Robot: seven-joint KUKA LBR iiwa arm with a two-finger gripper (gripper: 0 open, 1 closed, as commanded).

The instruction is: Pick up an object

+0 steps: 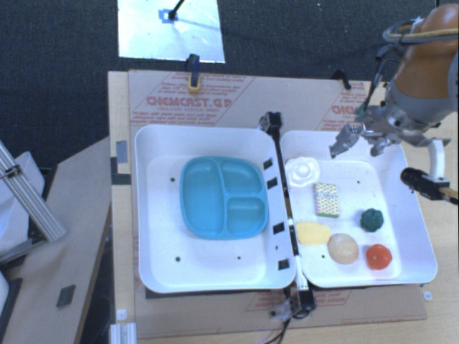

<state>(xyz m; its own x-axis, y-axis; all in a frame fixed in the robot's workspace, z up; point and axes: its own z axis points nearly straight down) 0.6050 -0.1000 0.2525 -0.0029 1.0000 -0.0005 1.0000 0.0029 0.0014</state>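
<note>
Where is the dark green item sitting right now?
The dark green item lies in the right bin, near its right wall, just above the red-orange ball and to the right of the patterned card.

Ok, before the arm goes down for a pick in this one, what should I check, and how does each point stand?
1. End effector above right bin, over its far edge: ok.
2. End effector carrying nothing: ok, nothing shows between its fingers.
3. Finger opening: cannot tell, too blurred.
4. Targets within the bin: ok; white piece, patterned block, green piece, yellow piece, tan ball, red ball.
5. Room around the target: not ok for yellow piece and tan ball, which sit close together; the green piece stands apart.
6. Blue tray out of the way in left bin: ok.
</note>
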